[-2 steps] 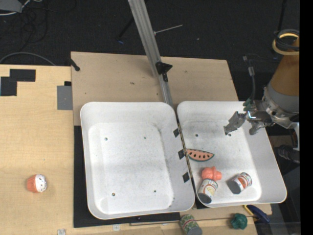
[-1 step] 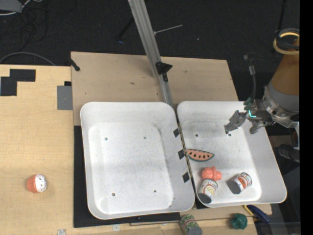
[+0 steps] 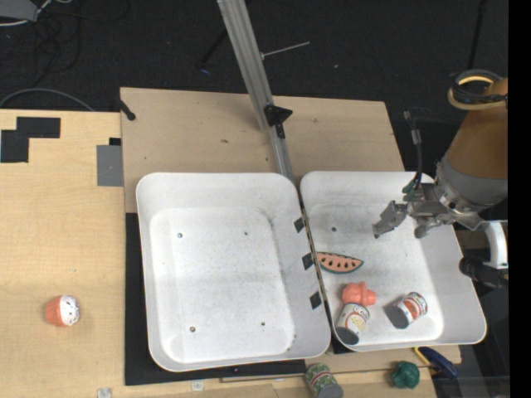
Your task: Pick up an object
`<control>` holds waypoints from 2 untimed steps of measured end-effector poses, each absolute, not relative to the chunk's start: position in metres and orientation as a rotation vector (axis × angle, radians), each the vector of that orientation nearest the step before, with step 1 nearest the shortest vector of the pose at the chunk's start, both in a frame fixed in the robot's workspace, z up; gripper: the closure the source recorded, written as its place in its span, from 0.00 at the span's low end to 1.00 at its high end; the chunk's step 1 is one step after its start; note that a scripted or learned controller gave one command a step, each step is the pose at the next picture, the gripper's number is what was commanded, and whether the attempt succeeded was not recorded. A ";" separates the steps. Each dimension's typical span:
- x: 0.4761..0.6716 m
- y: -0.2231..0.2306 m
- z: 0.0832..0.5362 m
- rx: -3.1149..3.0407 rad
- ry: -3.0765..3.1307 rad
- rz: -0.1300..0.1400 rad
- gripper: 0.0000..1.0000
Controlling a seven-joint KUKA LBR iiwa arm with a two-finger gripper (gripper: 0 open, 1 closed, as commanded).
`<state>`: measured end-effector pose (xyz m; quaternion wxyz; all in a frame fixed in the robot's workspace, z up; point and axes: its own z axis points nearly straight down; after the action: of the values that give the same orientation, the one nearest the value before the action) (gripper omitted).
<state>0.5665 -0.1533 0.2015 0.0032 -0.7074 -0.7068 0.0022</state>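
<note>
On the worktop (image 3: pixel 50 222) an orange-white ball (image 3: pixel 61 311) lies far left. In the right bin (image 3: pixel 465 330) lie a watermelon slice (image 3: pixel 338 263), an orange toy (image 3: pixel 358 293) and two small cans (image 3: pixel 353 317) (image 3: pixel 408 308), labels too small to read. The claw (image 3: pixel 403 220) hovers above this bin, fingers spread and released, grasping nothing.

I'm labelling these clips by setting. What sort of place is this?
Most likely a robotics lab set up for grasping trials. A robot arm reaches over two white bins holding small toy items such as a watermelon slice and cans, with loose cables on the dark floor behind.
</note>
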 end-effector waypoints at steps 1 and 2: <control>0.567 -0.148 0.138 -2.215 -2.216 0.008 0.00; 0.568 -0.148 0.091 -2.222 -2.221 0.000 0.00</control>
<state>0.5680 -0.1479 0.0915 -0.0001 -0.7073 -0.7069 0.0001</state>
